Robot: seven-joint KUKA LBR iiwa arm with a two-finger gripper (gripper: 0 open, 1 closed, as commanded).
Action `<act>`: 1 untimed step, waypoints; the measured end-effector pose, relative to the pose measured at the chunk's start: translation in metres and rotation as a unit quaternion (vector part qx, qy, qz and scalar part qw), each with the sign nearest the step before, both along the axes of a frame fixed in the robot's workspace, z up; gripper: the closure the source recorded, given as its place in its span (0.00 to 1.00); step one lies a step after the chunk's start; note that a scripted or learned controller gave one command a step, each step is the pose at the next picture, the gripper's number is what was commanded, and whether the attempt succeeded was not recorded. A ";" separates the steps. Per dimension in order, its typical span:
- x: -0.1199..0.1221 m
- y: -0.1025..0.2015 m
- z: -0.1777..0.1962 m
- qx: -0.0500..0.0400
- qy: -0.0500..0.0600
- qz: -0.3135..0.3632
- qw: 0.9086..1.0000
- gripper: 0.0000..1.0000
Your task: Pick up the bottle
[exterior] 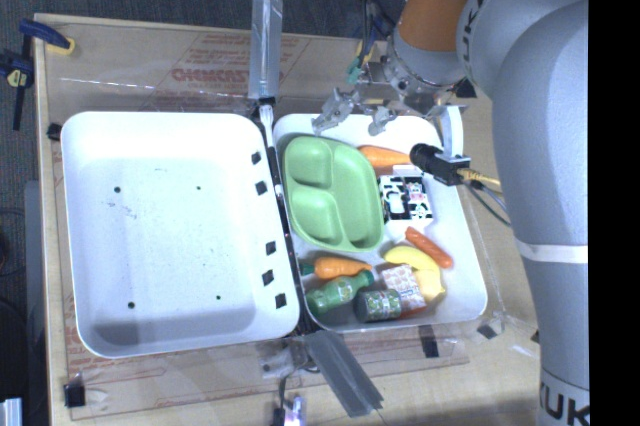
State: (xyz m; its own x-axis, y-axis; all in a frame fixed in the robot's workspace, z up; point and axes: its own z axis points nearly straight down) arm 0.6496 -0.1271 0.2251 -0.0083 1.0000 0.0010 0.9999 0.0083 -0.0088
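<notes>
The gripper hangs over the far edge of the right bin, just above the bin's rim, with its two metal fingers spread apart and nothing between them. The grey arm reaches in from the right, and its orange band sits above the wrist. A small black unit with a cable stands at the wrist's near side, over the bin.

In the camera view, the right bin is crowded. A green divided tray lies along its left side, tilted a little, with two compartments showing. Beyond it, near the gripper, lies a carrot. A black-and-white patterned card lies just right of the tray. Near the bin's front, a green bottle lies on its side, well apart from the gripper and just beside a second, darker bottle with a printed label. An orange carrot-like piece sits just behind the green bottle. To the right of these lie a yellow banana and a red-orange pepper touching it.

The left bin sits beside the right one, their rims touching along the middle. Both rest on a wooden bench with blue clamps at its left edge.
</notes>
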 end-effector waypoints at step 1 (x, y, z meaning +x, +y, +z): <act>0.000 0.001 0.008 0.000 0.003 0.003 1.000 1.00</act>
State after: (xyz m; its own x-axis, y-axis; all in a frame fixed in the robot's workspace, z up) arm 0.6496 -0.1257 0.2327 -0.0145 0.9999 0.0020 0.9998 0.0145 -0.0150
